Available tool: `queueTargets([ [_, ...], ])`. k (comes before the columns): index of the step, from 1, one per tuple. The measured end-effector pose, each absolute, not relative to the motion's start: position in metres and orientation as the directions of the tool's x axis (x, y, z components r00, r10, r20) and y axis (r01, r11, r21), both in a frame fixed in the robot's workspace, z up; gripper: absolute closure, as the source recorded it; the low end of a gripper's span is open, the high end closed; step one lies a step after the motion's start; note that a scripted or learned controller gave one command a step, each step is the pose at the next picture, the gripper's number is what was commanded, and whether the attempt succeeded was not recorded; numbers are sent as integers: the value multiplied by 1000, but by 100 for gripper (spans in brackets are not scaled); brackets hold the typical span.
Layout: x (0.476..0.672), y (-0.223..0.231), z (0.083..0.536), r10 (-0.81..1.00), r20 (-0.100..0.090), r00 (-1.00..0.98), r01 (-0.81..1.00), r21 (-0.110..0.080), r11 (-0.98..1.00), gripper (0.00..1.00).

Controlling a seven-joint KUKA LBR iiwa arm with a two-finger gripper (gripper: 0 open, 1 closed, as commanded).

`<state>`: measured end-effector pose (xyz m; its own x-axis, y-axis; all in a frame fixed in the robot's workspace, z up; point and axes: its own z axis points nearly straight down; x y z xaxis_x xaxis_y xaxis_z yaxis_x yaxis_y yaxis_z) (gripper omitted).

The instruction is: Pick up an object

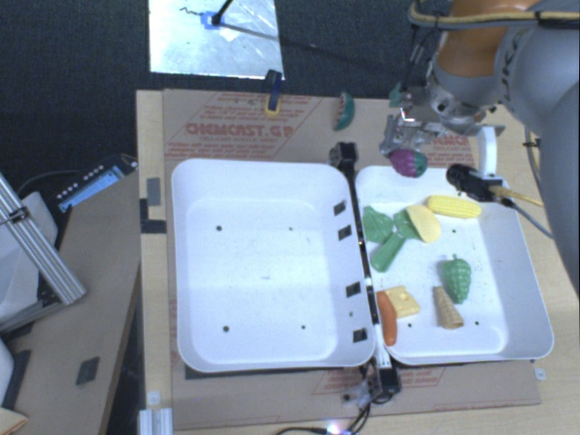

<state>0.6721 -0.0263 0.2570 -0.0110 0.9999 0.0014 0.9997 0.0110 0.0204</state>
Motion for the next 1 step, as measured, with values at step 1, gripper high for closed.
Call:
queueTargets([
  [1,668,30,205,1000,1,-9,1000,0,9,100],
])
